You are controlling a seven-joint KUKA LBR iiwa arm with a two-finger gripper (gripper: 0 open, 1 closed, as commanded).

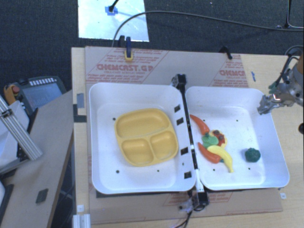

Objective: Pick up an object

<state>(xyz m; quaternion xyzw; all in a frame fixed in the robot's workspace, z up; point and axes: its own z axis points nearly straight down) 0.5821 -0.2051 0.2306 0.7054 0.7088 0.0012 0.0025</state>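
So, two white bins sit side by side on the tabletop (78,127), on top of a brown cardboard sheet (156,63) with red lettering. The left bin (102,99) has a yellow divided tray (145,137) lying flat in the middle, three compartments, nothing in them as far as I can see.

The right bin (273,141) is where the pickable stuff is. Near the divider there's a tight little pile: a red pepper (199,123) at the top, some green leafy thing (209,139) with a small red and dark bit (218,136) right against it, another red piece (209,154) below, and a yellow banana (224,156) lying over the lower end. They're all touching or overlapping, so each one is crowded by its neighbours. A dark green lumpy object (252,154) sits by itself, well apart from the pile, closer to the bin's right wall, with clear floor around it.

The tool (266,103) is up at the right bin's far right corner, over the rim, well away from both the pile and the green lump. It's got nothing in it, but it's too small and blurry to tell how far apart the fingers are.

Around the edges: a teach pendant (40,93) on the left, an aluminium rail (19,132), and a blue and yellow clamp (128,49) pinning the cardboard at the top.
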